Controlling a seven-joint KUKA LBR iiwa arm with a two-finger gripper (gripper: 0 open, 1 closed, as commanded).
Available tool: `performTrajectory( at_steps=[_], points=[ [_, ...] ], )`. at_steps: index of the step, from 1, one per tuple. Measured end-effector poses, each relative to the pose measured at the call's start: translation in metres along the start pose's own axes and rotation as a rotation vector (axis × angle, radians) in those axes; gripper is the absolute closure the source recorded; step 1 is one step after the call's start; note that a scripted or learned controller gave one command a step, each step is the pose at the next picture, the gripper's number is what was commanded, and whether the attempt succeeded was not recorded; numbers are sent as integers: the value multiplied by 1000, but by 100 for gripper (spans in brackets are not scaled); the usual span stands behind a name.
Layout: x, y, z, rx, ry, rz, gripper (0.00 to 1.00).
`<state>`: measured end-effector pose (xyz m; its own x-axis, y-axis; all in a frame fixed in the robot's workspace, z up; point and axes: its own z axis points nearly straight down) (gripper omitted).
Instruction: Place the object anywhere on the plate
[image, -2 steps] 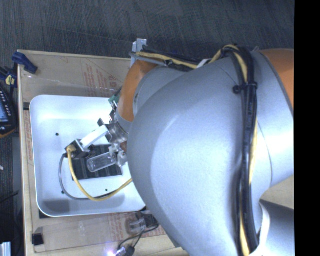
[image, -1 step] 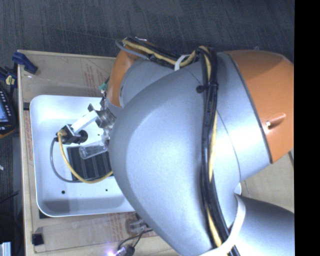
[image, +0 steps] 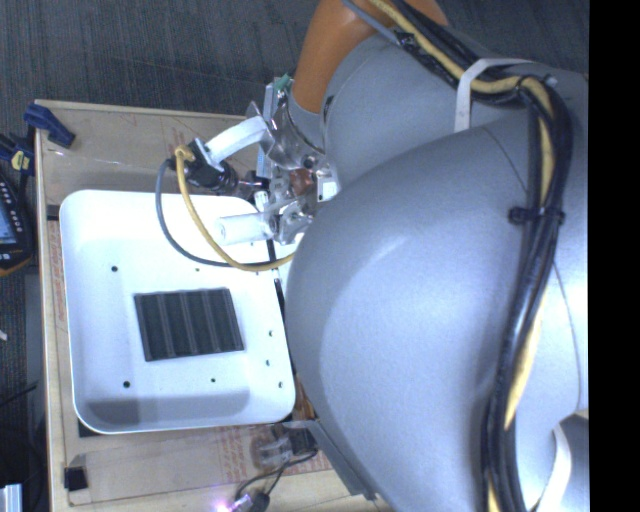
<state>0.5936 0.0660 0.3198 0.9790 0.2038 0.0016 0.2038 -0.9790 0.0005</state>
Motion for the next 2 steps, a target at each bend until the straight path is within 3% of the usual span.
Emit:
performTrajectory(
  at_steps=[1, 2],
  points=[
    [-21, -61, 193, 0, -11, 0, 100],
    [-29, -39, 67, 5, -4, -114, 100]
  ],
)
